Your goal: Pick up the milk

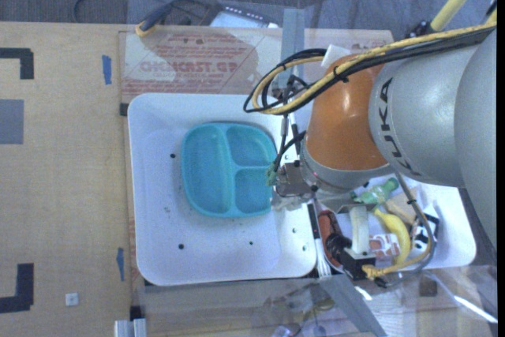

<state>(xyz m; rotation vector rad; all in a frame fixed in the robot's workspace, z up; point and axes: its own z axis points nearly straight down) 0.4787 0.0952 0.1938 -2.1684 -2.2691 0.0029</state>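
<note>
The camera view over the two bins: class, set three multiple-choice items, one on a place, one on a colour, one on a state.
1. Where is the divided plate?
A. left bin
B. right bin
C. the floor

2. What colour is it?
A. red
B. turquoise
C. black

3. How does it lie?
A. stacked on a box
B. standing on edge
C. flat, compartments up

Key: 1 A, the left bin's white floor surrounds it. 2 B, its whole surface is turquoise. 3 C, its three compartments face the camera.
</note>
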